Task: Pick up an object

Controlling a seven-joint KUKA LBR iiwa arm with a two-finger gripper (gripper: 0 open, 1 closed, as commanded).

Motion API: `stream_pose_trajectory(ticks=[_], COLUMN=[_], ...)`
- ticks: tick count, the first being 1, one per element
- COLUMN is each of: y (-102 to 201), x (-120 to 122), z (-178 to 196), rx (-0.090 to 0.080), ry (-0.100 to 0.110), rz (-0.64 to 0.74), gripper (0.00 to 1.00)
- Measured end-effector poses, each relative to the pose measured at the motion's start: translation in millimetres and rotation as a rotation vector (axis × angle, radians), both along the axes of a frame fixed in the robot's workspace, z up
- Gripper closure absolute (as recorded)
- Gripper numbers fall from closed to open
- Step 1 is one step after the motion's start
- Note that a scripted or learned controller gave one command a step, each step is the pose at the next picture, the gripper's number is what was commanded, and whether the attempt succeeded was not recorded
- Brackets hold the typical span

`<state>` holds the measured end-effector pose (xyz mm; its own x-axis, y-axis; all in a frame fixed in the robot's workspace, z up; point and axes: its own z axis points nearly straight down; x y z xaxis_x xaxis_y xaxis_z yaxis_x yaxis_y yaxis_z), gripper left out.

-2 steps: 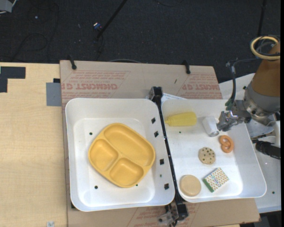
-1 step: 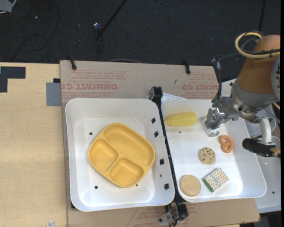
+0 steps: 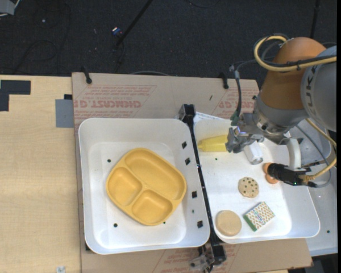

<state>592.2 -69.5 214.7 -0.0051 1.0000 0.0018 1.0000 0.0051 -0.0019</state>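
Note:
My gripper (image 3: 234, 142) hangs low over the upper left part of the right bin (image 3: 307, 223). It sits at the right end of a yellow oblong object (image 3: 211, 144) that lies by the divider between the bins. The arm's wrist covers where gripper and object meet, so contact is unclear. A small white cylinder (image 3: 253, 154) lies just right of the gripper. Further down in the same bin are a speckled cookie (image 3: 249, 187), a tan round disc (image 3: 229, 223), a patterned green-edged block (image 3: 260, 215) and a small orange item (image 3: 270, 173).
The left bin (image 3: 94, 152) holds a yellow divided plate (image 3: 146, 186). A black divider (image 3: 196, 175) runs between the bins. Cables and a black part (image 3: 290, 175) of the arm hang over the right bin's right side.

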Motion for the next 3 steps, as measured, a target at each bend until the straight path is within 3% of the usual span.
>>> stream_pose_trajectory(ticks=[2, 3], y=[123.2, 169.4], x=[-5.7, -6.3], z=[-4.4, -4.5], rx=[0.001, -0.001], ry=[0.003, 0.002], rz=[0.001, 0.0], gripper=[1.0, 1.0])
